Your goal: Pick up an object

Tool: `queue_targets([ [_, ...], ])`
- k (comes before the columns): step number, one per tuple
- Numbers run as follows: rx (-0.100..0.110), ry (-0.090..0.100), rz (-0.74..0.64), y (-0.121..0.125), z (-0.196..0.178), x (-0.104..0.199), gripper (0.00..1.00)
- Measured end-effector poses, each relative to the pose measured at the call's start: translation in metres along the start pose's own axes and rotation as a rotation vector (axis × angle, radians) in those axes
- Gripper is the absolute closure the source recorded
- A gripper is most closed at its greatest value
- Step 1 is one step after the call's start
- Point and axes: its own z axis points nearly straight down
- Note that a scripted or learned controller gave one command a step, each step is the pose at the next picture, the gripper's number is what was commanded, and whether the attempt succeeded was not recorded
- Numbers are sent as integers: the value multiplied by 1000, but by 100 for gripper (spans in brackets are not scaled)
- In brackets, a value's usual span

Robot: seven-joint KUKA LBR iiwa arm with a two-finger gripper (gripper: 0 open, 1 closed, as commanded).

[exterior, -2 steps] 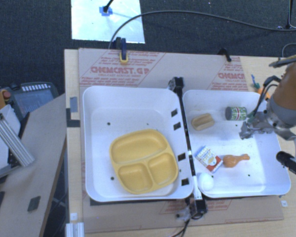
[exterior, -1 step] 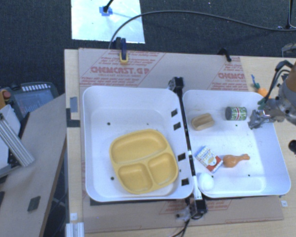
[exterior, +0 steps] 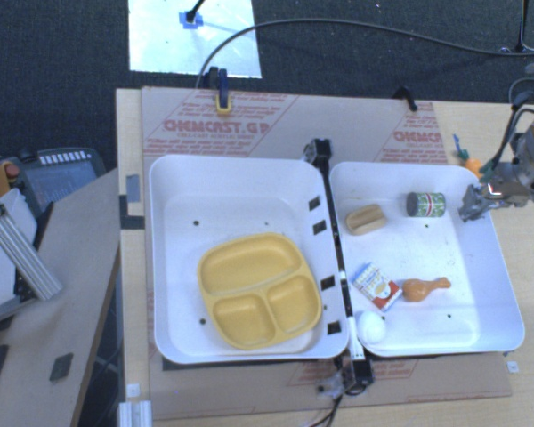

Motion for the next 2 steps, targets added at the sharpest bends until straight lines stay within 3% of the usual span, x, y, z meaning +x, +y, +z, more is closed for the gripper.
queue_targets([
  [2, 4, 3, -4, -6, -12, 99, 100],
])
